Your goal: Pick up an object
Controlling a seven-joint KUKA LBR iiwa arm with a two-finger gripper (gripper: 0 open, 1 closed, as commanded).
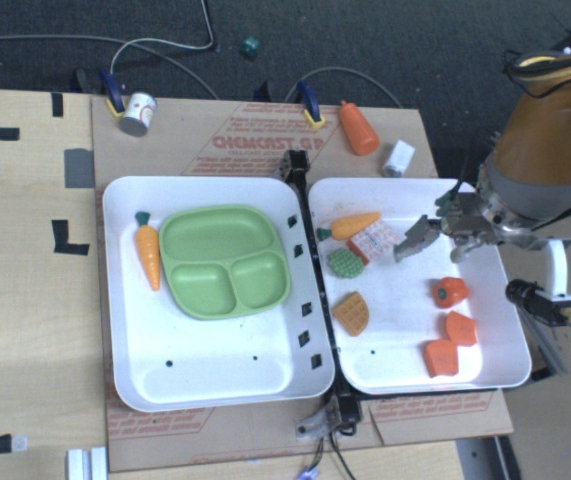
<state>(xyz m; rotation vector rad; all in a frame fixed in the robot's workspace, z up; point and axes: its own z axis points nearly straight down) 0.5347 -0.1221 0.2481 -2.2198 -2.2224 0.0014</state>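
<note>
Hovering over the right bin (510, 363), the gripper (417, 240), fingers' state unclear, points left toward the red-and-white packet (373, 241) just beside it.

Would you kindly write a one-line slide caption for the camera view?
Gripper over the right bin near a carrot; green tray in the left bin.

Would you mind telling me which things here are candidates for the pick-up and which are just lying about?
Candidates, right bin:
gripper
carrot
red-and-white packet
green round piece
waffle
tomato
two orange blocks

Lying about:
green tray and second carrot, left bin
orange bottle
white cube
can
</note>
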